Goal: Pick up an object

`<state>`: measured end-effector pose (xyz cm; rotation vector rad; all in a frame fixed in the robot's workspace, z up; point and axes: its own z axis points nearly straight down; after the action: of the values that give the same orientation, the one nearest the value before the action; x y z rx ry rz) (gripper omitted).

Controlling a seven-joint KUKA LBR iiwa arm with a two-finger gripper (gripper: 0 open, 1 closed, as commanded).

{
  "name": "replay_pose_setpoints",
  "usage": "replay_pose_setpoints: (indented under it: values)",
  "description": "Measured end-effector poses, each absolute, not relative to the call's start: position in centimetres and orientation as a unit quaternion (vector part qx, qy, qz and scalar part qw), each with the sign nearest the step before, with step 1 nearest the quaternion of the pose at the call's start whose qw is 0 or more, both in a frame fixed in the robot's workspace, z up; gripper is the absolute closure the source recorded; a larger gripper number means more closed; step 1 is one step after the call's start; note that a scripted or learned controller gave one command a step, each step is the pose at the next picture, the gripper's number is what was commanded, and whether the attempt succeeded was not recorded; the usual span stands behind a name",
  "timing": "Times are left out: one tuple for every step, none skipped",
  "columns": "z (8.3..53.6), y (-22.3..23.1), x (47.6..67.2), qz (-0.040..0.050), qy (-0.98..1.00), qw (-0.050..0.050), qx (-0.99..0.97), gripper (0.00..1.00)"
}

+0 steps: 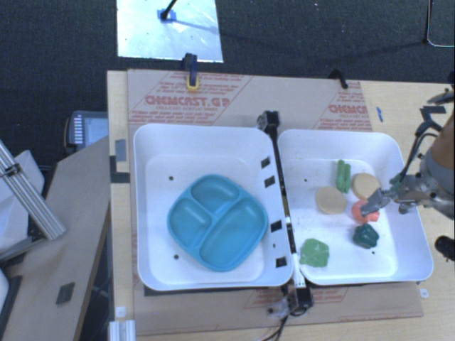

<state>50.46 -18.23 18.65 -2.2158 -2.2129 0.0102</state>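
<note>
Gripper (pixel 371 207) at three o'clock in the right bin (pixel 313 148), tips low over an orange-red object (pixel 363 212), grip state impossible to tell, tan discs (pixel 330 200) at its nine o'clock, dark teal piece (pixel 366 236) at six

The arm (pixel 434 183) is cut off by the right edge, so most of it lies out of frame, and the claw (pixel 371 207) is too small and blurred to tell whether its fingers are parted or closed. The claw's tip covers part of the orange piece (pixel 364 212), so its full shape cannot be made out, nor whether the fingers touch it. At the left edge a white object (pixel 8 258) and a metal rail (pixel 25 194) are cropped.
</note>
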Motion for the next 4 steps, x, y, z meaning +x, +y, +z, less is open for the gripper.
replay_pose_setpoints:
  values:
    - [19.3, -18.2, 50.8, -0.0002, -0.708, 0.000, -0.706, 0.00]
    - [13.7, -18.1, 49.9, 0.0001, -0.707, 0.001, -0.707, 0.00]
    - [8.5, -18.0, 49.9, 0.0003, -0.708, 0.001, -0.707, 0.00]
    - [9.8, -18.1, 50.0, -0.0005, -0.708, -0.001, -0.707, 1.00]
